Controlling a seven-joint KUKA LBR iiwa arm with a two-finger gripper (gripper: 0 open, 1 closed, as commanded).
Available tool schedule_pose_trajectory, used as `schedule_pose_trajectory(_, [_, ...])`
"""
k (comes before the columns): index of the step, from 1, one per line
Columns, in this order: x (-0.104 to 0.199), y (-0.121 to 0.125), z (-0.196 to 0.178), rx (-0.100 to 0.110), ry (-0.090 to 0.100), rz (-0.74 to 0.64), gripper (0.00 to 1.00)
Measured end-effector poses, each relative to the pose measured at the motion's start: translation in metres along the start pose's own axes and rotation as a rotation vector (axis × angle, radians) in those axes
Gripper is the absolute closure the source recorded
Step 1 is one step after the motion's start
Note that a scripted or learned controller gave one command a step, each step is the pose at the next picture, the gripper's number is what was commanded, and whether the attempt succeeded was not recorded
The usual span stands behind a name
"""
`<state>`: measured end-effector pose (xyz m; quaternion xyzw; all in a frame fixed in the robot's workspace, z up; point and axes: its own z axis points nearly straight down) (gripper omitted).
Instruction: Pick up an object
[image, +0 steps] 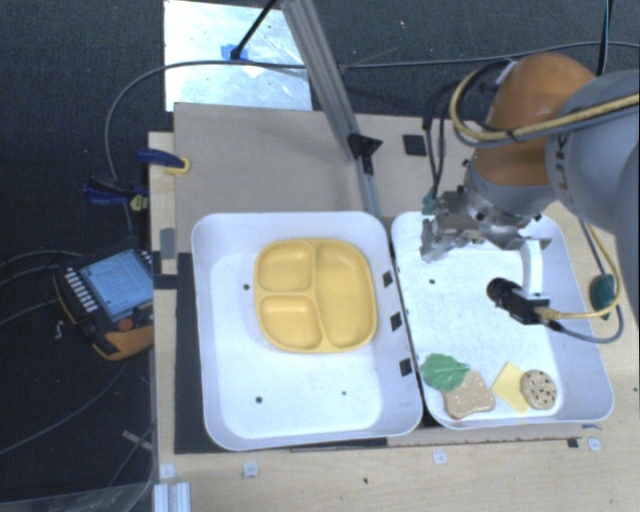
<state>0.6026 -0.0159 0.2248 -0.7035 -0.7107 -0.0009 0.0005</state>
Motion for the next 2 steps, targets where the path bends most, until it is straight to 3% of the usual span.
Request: schedule_pose_trajectory(2, [0.093, -0.016, -0.012, 0.001, 0.000, 0.001, 1.00])
